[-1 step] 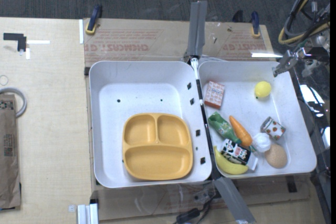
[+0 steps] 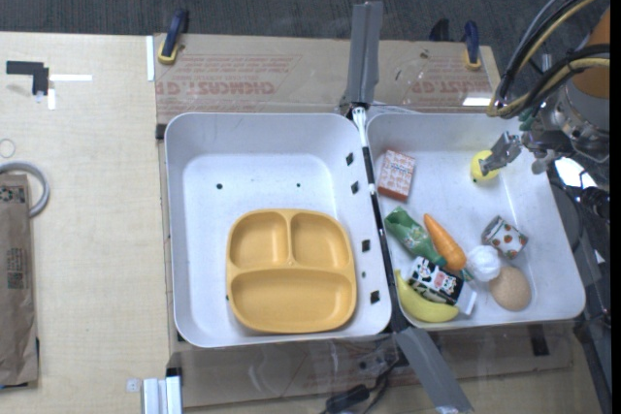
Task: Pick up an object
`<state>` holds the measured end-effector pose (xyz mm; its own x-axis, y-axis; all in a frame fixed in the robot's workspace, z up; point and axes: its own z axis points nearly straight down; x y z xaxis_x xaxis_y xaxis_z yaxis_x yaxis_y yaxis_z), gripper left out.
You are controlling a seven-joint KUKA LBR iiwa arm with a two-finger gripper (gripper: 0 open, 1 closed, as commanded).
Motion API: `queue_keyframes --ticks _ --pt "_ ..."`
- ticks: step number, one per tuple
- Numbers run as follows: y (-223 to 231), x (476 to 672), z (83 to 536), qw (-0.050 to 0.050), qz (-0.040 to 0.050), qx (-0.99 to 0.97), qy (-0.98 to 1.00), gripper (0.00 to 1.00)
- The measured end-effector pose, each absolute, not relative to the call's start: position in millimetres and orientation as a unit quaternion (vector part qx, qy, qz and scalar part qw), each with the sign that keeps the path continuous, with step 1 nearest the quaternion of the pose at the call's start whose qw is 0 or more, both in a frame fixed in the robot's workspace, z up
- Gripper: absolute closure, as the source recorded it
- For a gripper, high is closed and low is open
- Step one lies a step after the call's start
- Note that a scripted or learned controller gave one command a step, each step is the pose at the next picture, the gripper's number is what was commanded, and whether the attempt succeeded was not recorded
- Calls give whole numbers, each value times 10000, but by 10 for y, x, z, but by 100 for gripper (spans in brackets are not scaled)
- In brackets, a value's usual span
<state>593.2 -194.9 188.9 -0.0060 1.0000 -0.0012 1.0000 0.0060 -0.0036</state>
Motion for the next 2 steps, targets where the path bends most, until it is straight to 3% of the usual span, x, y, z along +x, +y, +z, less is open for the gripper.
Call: queue_keyframes --ticks 1,2 --pt "-1960 5494 2715 -8 6 -6139 -7894 0" --pt "-1811 5333 1321 2 5 -5362 -8441 0"
